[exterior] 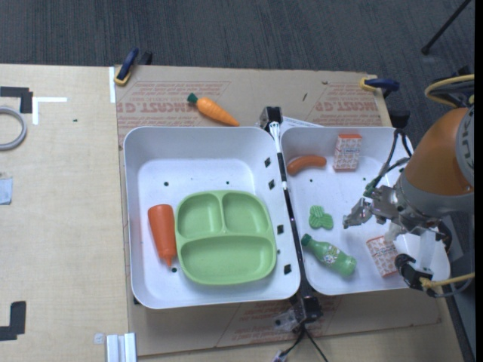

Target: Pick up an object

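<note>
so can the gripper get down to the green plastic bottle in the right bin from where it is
Probably yes. The gripper hovers in the right bin just up and right of the green plastic bottle, which lies flat with bare floor around it; the small green leafy toy sits apart.

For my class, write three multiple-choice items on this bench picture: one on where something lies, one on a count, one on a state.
1. Where does the small carrot lie?
A. on the cardboard behind the left bin
B. on the green plate
C. in the right bin

2. How many compartments has the green plate?
A. two
B. three
C. five

3. How does the green bottle rest?
A. upright
B. on its side
C. upside down on the plate

Answers:
1. A, since it rests outside the left bin, beyond its far rim.
2. B, with two small sections above one wide one.
3. B, as it lies flat on the floor of the right bin.
</note>
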Motion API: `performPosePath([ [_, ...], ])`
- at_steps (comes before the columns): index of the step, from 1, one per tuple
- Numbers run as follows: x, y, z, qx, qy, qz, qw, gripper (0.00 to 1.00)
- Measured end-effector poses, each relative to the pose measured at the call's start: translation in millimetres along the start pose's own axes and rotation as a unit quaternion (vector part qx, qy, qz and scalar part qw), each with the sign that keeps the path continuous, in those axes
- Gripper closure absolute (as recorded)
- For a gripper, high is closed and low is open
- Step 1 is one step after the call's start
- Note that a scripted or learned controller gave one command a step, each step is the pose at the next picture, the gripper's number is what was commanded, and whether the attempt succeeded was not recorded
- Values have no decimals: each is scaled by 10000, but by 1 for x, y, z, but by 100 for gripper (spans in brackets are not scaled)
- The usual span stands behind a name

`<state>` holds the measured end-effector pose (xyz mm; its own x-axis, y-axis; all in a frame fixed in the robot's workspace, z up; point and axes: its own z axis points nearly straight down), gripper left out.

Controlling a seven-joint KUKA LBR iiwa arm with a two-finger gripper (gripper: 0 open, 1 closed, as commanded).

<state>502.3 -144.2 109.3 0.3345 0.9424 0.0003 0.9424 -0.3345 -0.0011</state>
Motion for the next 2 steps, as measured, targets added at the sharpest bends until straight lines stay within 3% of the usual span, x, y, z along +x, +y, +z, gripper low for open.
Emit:
performPosePath([
  [1,4,-23,12,-107,-43,-1494,9887,0],
  [2,-40,-8,12,-65,-23,-3677,9299,0],
])
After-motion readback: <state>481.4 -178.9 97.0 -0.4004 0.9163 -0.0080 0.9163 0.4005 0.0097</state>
